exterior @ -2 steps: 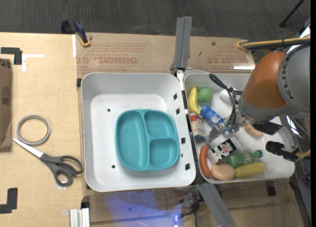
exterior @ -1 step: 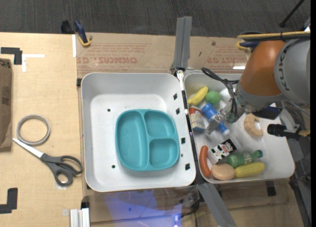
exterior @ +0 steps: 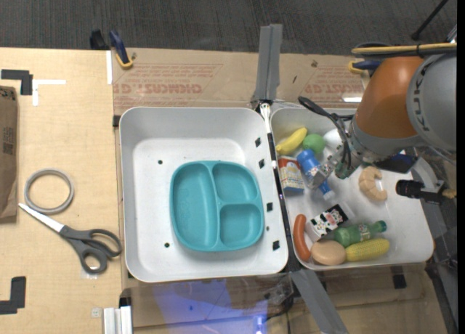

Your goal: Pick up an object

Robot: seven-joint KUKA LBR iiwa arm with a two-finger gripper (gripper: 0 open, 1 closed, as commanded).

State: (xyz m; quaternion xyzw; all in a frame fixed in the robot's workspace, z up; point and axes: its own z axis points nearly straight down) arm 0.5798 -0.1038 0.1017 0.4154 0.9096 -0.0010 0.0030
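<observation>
The right bin holds several toy items: a yellow banana, a green piece, a blue bottle, a red and white carton, a beige pastry, a black and white cow figure, a green bottle, a yellow corn cob, a red sausage and a peach-coloured ball. My gripper reaches down from the right into this bin. It sits right beside the blue bottle, and I cannot tell whether it touches it.
The left bin carries a teal divided plate. On the bench to the left lie scissors and a tape roll. The arm's orange band hangs over the right bin's far right corner.
</observation>
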